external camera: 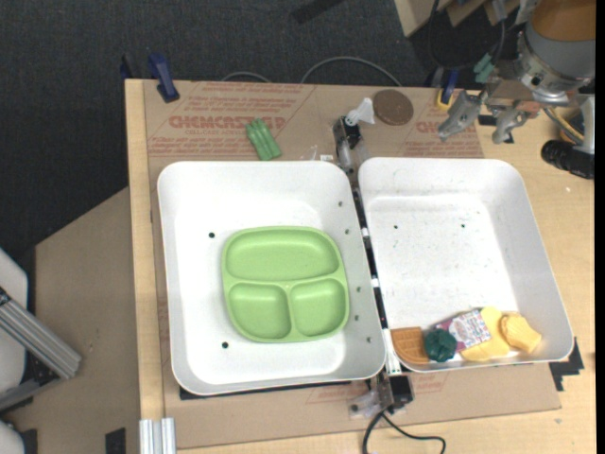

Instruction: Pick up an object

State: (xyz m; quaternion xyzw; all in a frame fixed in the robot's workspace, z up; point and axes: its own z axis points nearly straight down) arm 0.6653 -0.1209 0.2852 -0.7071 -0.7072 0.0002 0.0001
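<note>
Step in hand: approach. I judge the pick has not begun, since nothing is lifted and every candidate lies in a bin.

My gripper (477,121): upper right of the frame, above the far rim of the right bin (529,220), well apart from all objects. I cannot tell whether my jaws are open or closed; the metal parts there are too small and cluttered to read.

Targets: a cluster at the lower right of the frame, in the right bin's near corner: a brown piece (407,344), a dark green object (440,346), a small printed packet (470,327), a yellow item (489,346) and a tan round piece (520,332). They touch or overlap one another and lie against the near wall.

Alternative target: a green divided plate (284,284), alone in the middle of the left bin (189,253). It is flat and broad, and I judge it a poor fit for my jaws.

Recommended grasp: the tan round piece at the cluster's right end, which has open floor on its upper side.

Method: travel down-frame over the bare floor, descend vertically, straddle one piece alone.

Risk: the near wall may block a finger; neighbours may be nudged or lifted along.

Table (217,121): stray items in the upper frame, outside the bins, are not candidates.
</note>
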